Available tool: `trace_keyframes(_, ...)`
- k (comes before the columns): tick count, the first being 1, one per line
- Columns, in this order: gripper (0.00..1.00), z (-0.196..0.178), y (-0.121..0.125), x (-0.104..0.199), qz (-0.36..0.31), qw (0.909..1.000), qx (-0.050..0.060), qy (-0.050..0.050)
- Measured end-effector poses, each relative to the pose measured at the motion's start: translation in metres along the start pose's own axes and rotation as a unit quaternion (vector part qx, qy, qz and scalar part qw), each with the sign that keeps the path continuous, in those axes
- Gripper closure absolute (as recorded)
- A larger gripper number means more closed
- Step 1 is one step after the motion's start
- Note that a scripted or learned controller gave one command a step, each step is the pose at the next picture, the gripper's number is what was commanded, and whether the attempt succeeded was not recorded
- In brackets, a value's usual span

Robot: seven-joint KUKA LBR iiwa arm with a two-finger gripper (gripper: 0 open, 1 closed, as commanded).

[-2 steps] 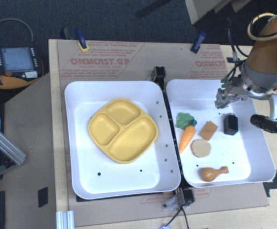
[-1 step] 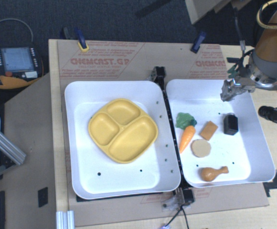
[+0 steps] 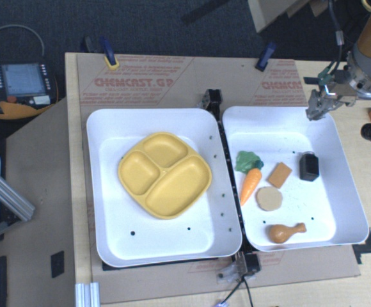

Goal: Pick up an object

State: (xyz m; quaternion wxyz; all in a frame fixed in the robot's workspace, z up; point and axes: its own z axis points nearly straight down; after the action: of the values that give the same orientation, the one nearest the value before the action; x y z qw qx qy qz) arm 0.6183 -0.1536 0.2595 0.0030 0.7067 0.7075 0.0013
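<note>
Right bin rim lies beneath the gripper.

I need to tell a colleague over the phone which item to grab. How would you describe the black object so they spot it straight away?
Look in the right-hand white bin, the one holding toy food rather than the yellow divided plate. Near its right wall, about level with the tan block, sits the small black object. It is the only dark item there; its neighbours are orange, green, tan or brown.
</note>
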Motion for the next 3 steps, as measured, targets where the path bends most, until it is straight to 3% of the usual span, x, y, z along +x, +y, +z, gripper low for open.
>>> trace_keyframes(2, 1.0, 0.026, -0.043, 0.095, -0.001, 1.0, 0.005, 0.002)
trace_keyframes(3, 1.0, 0.018, -0.063, 0.141, -0.001, 1.0, 0.005, 0.002)
